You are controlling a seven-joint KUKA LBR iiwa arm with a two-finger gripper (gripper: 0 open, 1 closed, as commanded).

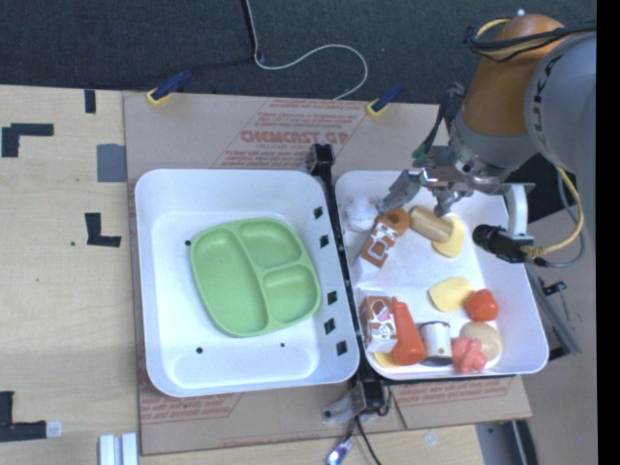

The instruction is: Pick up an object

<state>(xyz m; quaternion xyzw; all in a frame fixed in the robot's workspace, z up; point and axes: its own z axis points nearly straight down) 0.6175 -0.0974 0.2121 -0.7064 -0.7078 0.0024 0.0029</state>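
While the grey arm (542, 76) with its glossy orange band leans in from the right, its gripper (423, 194) hangs over the far end of the right bin (528, 342), metal fingers (395, 196) spread apart with nothing between them. Just below the fingers lies a tan, cylinder-shaped toy like a bread roll (431, 225), its end touching a pale yellow rounded piece (449, 240). To their left an orange carton with white print (380, 240) lies tilted, and beside it, toward the bin's far left corner, sits a small white rounded thing (359, 211) I can't make out.

Toward the near end of that bin the toys crowd together: a pale yellow wedge (449, 294) touching a smooth red tomato (482, 305), a second printed orange carton (380, 322), a red bottle shape (408, 342) leaning against it, a small can (436, 338), and a pinkish-red lump (470, 355) against a cream round piece (482, 337).

The left bin (165, 289) holds a matte green plastic plate (255, 276) with three compartments, lying flat. Both bins rest on a cardboard sheet (281, 134) clipped to the wooden worktop (58, 289).
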